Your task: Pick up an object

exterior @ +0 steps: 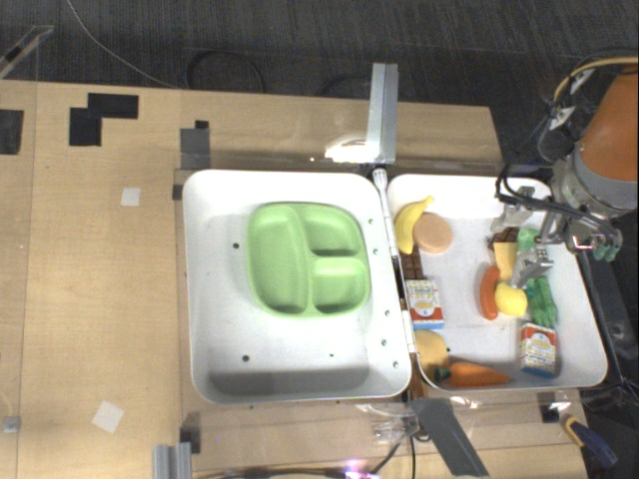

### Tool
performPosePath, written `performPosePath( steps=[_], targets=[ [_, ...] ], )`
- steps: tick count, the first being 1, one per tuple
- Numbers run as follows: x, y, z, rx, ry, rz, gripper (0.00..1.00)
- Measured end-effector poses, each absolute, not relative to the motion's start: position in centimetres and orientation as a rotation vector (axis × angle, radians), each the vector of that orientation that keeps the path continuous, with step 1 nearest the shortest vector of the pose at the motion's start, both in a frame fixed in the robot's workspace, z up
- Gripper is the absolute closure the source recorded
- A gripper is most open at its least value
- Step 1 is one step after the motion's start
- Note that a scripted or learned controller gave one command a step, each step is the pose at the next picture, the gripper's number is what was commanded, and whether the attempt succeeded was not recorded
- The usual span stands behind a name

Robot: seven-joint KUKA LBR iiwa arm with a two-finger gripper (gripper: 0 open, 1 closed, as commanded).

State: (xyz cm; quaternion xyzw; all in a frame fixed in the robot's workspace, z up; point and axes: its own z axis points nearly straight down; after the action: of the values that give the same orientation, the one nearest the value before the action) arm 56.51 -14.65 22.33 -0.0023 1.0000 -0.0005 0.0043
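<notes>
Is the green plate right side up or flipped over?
Right side up. The green plate lies flat in the left bin, its three hollow compartments facing up.

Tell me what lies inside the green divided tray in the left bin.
The green divided plastic tray in the left white bin shows three bare compartments with nothing in them. The bin floor underneath it is covered.

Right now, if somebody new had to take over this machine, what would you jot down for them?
Claw: low in the right bin, over the pile near its right side; no object seen between its fingers.
Right bin: banana, round tan piece, two small cartons, carrot, lemon, red item, green item.
Left bin: green divided tray.
Done: nothing lifted yet.
Left: grip one object and raise it.
</notes>
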Motion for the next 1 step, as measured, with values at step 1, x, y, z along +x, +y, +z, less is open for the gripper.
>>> performPosePath(
  steps=[1],
  targets=[
    [58.23,-17.09,10.72,-0.194,3.114,-0.006,0.00]
  ],
)
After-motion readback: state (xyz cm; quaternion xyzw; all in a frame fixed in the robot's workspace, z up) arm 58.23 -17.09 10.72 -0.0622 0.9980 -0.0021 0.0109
